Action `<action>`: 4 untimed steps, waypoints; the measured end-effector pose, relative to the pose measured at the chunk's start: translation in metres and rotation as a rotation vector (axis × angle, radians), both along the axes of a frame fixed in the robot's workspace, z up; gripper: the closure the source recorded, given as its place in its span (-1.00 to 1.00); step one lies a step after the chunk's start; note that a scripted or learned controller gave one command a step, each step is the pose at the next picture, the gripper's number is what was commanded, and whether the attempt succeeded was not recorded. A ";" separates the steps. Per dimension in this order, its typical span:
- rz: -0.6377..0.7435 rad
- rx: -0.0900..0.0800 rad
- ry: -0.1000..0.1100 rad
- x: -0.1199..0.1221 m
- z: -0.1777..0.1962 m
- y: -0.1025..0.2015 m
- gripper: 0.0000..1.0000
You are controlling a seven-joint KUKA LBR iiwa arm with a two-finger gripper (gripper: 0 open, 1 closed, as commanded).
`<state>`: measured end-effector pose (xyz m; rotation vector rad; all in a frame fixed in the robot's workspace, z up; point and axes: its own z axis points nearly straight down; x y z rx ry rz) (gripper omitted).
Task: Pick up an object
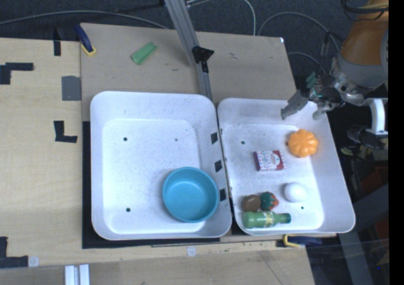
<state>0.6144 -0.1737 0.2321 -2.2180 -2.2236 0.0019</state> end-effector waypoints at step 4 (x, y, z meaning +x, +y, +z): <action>0.000 -0.001 0.003 0.004 -0.146 0.014 -1.00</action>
